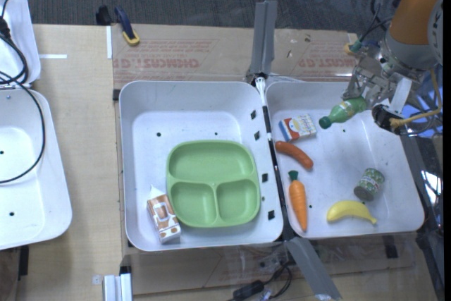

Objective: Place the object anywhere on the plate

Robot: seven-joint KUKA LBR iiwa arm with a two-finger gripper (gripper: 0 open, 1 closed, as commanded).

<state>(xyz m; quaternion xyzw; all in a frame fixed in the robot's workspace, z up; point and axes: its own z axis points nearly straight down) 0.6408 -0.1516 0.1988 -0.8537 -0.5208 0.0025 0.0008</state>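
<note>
A green bottle (344, 111) with a dark green cap hangs tilted over the back of the right bin (398, 173), cap pointing left and down. My gripper (368, 98) is shut on its base end, at the bin's back right corner. The green three-compartment plate (211, 183) lies in the left bin (141, 151), well to the left of the gripper, with nothing on it.
An orange and white carton (163, 216) lies left of the plate in the left bin. The right bin holds a small carton (299, 127), a sausage (294, 154), a carrot (298, 202), a banana (351, 212) and a can (369, 184). A divider wall (264, 130) separates the bins.
</note>
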